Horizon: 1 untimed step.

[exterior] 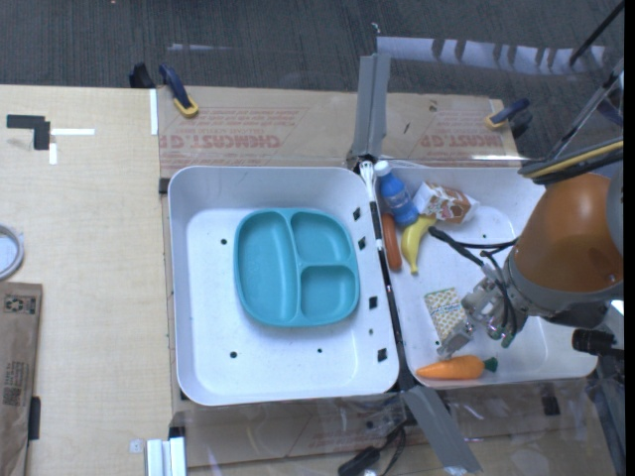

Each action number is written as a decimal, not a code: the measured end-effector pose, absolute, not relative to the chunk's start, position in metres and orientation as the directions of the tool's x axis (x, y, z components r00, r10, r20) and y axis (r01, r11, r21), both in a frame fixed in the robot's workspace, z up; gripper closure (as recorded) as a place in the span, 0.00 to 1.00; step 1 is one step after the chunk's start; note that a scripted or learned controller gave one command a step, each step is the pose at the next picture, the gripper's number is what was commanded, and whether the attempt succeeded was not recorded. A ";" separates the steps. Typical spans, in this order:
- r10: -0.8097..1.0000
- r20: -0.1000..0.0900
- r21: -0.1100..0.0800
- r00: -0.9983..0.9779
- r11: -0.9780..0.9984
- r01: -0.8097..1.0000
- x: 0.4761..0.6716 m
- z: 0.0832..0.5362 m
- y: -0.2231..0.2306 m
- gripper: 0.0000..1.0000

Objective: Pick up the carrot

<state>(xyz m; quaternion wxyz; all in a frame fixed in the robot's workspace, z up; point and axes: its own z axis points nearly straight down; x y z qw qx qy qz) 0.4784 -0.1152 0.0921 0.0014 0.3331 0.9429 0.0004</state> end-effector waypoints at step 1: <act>0.273 -0.018 0.004 -0.962 0.962 0.273 0.483 0.095 -0.111 0.00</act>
